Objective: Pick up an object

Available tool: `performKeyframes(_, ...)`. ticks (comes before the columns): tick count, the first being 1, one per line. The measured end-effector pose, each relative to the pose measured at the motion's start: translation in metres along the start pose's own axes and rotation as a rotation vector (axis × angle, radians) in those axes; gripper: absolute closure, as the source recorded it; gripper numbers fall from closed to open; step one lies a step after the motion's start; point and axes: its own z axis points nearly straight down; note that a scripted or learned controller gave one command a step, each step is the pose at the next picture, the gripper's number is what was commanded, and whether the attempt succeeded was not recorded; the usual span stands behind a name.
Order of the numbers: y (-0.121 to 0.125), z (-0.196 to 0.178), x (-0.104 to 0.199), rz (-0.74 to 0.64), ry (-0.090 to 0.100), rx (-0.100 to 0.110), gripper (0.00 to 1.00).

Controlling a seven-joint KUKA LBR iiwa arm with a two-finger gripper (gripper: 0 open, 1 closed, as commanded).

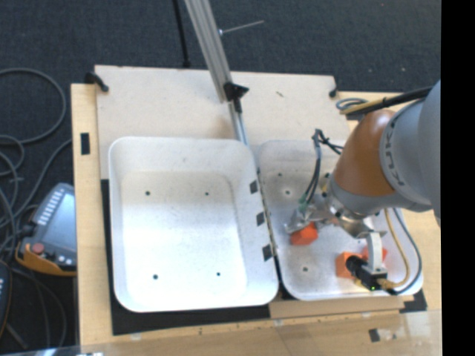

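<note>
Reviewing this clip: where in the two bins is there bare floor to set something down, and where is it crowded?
The left bin has bare floor from wall to wall. In the right bin, a bare strip runs along the divider side and the far corner. Its middle and near right are crowded: the gripper over an orange object, and another orange object beside cables.

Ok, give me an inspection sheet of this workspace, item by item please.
Surface: bench bearing the left bin and right bin, side by side.
Job's things: orange object in the right bin; a second orange piece near that bin's front edge.
Clutter: nothing seen.
Grippers: gripper low in the right bin, right at the orange object; a hold cannot be judged.
Cables: green and dark wires at the wrist; loose cables on the floor.
Surroundings: dark carpet, metal post, handheld pendant on the floor.
</note>
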Motion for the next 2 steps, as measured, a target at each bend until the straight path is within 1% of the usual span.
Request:
performKeyframes(1,0.005,-0.065,-0.016,-0.002,-0.001,-0.003,1.00)
performKeyframes(2,0.000,-0.109,-0.015,-0.008,0.000,-0.001,1.00)
